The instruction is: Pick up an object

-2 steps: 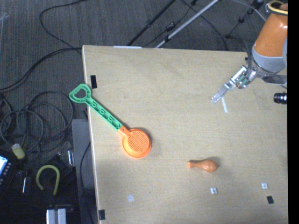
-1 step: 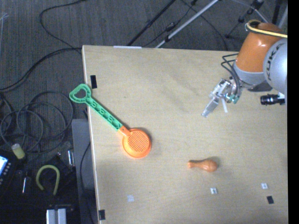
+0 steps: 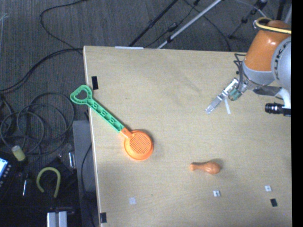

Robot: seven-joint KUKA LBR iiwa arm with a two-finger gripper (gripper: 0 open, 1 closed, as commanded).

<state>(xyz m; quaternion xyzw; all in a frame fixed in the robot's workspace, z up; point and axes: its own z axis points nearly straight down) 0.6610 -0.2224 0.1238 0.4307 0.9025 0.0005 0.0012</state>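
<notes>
Pincer point(image 3: 218, 102) at three o'clock, grip state indiscernible, poised above bare tabletop point(image 3: 180, 79), apart from strainer point(image 3: 132, 141) and drumstick point(image 3: 207, 167), presumably pre-approach.

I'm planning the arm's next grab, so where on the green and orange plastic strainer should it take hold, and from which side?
Probably the green and orange plastic strainer is best gripped mid-handle, coming straight down from above. It lies flat on the bench, and the slim green handle runs diagonally, so fingers would close across its narrow width. The round orange head looks too wide and flat. The gripper hangs apart from it.
</notes>
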